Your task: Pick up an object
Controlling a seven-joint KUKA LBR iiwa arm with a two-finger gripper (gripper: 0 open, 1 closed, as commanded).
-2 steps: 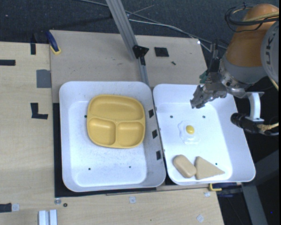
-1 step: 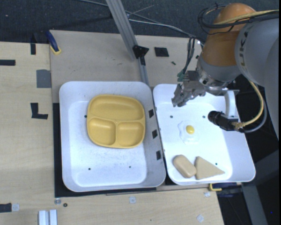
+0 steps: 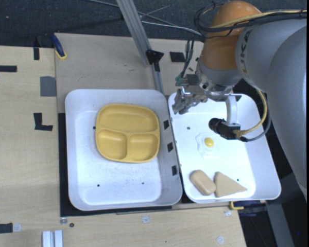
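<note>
In the right bin [image 3: 257, 163] lie a toy fried egg [image 3: 207, 143], a tan bread roll [image 3: 202, 182] and a tan wedge-shaped piece [image 3: 228, 184]. My gripper [image 3: 185, 103] hangs over the bin's far left corner, up and to the left of the egg, well away from the roll and the wedge. I see nothing between its fingers. The left bin [image 3: 82, 184] holds a yellow divided plate [image 3: 127, 132].
A grey metal pole [image 3: 136, 30] slants down to the gap between the bins, just left of the gripper. The big grey arm [image 3: 278, 60] covers the right bin's far right side. Black cable loops [image 3: 232, 128] hang beside the egg.
</note>
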